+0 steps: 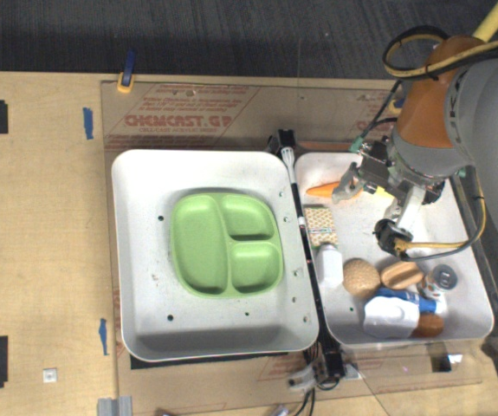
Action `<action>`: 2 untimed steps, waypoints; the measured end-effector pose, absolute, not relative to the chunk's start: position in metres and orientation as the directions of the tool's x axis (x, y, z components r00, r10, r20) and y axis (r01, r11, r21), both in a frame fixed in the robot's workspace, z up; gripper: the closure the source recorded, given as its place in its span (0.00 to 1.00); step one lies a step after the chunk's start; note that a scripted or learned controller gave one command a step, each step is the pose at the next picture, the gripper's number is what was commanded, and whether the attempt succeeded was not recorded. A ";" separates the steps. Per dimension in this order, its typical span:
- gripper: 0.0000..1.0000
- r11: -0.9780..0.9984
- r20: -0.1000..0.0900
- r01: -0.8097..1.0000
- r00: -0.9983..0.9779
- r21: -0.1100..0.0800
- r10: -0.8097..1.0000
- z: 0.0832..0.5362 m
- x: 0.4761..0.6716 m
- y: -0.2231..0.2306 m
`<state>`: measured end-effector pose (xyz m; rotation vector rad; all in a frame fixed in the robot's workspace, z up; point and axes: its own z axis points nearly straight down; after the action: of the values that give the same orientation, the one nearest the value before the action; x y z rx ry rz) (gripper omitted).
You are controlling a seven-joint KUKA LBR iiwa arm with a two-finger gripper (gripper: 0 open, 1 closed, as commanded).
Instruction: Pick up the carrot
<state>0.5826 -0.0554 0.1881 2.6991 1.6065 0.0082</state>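
The orange carrot (321, 190) lies at the far left corner of the right bin (474, 306), pointing left toward the divider. Only its left end shows; the rest is covered by my gripper (351, 186). The gripper hangs directly over the carrot's right end, reaching in from the right under the grey arm with the orange band. Whether it touches or grasps the carrot is hidden from this angle.
The left bin (136, 232) holds a green divided plate (227, 243). In the right bin, nearer the front, lie a patterned packet (320, 224), a white bottle (328, 263), a brown round item (361, 276), a bread roll (402, 274), a small metal disc (444, 277) and a blue-and-white container (394, 312).
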 end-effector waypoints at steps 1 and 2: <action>0.00 -0.467 -0.001 0.884 0.467 -0.009 0.884 0.184 0.543 -0.042; 0.00 -0.182 0.001 0.983 0.182 -0.008 0.983 0.184 0.479 -0.062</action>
<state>0.4786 -0.0622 0.1838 2.4210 2.0131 -0.0061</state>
